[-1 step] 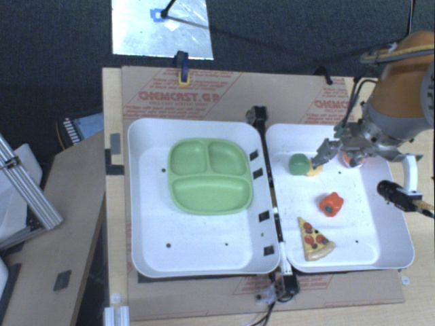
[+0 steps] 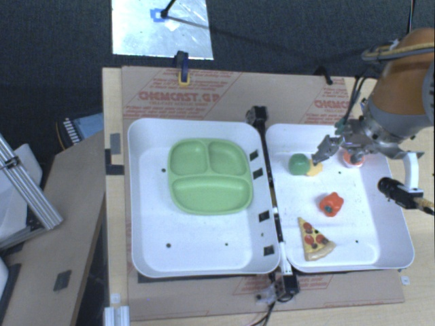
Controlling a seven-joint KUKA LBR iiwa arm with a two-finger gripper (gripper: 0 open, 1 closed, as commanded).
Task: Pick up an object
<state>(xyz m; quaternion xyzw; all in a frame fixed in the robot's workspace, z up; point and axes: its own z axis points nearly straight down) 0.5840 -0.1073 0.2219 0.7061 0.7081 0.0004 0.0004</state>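
Toy pizza slice and red toy pepper sit loose in right white bin; gripper low beside green ball, finger state unclear, nothing lifted yet.

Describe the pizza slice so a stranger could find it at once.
Look in the right-hand white bin, at its near edge beside the divider. The pizza slice lies there, below the red pepper. It alone is a flat tan wedge with red dots.

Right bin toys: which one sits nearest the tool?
The green ball-shaped toy, with a yellow piece against it, right by the tool. The red pepper and pizza slice lie farther toward the bin's front.
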